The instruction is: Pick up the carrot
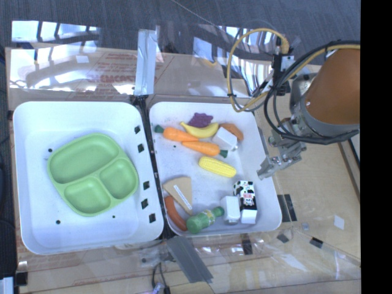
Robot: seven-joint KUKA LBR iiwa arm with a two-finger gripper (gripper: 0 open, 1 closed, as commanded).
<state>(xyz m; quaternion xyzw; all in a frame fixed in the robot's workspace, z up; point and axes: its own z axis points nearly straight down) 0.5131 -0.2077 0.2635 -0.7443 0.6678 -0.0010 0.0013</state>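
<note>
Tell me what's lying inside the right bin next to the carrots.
In the right bin, two carrots lie below a banana and a purple piece. A corn cob sits just below them. A white block covers part of an orange item, which I cannot identify.

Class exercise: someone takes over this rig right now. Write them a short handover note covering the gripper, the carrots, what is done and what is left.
Gripper: beside the right bin's outer rim, over the bench, holding nothing; finger state unclear.
Carrots: two lie in the right bin, one by the banana, another just below it, above the corn cob.
Done: nothing lifted.
Left: reach in, grasp a carrot, lift.
</note>
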